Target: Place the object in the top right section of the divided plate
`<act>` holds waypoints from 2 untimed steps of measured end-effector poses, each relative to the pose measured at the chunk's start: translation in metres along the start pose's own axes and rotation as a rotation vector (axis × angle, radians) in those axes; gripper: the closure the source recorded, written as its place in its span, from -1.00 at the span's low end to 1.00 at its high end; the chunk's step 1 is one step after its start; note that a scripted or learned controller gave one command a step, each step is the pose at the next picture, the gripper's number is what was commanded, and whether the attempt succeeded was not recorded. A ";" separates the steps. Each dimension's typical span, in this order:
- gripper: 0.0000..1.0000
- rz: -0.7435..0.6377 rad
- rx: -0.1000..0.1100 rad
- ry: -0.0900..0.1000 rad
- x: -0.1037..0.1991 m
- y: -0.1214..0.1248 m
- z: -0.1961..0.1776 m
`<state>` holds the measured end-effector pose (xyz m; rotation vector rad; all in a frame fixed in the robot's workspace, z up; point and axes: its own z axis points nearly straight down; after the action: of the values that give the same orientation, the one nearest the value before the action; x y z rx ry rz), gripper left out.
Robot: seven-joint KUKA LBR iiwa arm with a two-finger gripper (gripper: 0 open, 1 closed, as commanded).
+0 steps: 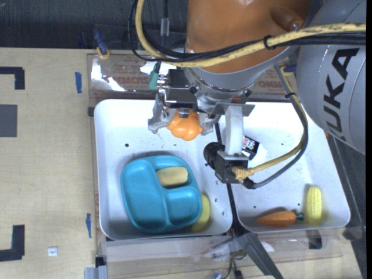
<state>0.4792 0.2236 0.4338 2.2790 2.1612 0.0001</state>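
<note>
Camera view: gripper (pixel 181 120) around orange object (pixel 185 127)

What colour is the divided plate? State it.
Light blue. The divided plate shows best in the camera view, in the left bin.

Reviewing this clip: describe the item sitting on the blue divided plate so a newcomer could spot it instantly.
Start at the left white bin, where a blue divided plate lies near the front edge. In the plate's top right section rests a pale yellow oblong piece. Unlike the orange object at the gripper above, it is paler, flatter and inside the plate.
</note>
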 end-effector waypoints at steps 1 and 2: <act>1.00 0.103 0.000 0.000 0.003 0.028 0.000; 1.00 0.293 0.005 -0.002 0.002 -0.001 0.000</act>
<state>0.4788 0.2251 0.4343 2.5713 1.8070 -0.0079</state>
